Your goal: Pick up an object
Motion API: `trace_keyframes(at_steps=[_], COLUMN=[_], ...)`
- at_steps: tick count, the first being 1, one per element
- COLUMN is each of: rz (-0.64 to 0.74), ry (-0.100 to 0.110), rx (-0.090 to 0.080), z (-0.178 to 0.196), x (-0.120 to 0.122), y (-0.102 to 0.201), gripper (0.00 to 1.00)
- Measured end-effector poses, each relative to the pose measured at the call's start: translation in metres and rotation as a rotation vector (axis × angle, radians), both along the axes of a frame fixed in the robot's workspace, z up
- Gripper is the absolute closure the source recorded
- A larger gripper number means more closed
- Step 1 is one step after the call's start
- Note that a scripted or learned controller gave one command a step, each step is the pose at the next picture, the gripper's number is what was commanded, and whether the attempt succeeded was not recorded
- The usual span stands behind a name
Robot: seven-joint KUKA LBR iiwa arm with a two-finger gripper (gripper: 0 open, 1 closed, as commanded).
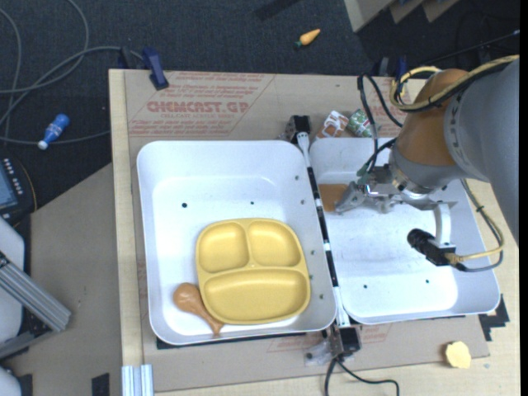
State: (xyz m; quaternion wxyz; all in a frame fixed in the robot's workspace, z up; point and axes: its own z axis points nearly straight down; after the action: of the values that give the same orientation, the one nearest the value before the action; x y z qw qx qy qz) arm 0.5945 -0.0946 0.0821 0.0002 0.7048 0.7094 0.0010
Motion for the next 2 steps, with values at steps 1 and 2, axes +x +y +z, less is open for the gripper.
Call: trace_keyframes(at_steps=[1,2], rz=[-0.003,-0.005], ry=[-0.006,0.004], rx=[-0.004,0.000], z=[0.003,0.003], x=[0.074,0.058], y=[-0.018,-0.001], gripper=[0.00,0.00])
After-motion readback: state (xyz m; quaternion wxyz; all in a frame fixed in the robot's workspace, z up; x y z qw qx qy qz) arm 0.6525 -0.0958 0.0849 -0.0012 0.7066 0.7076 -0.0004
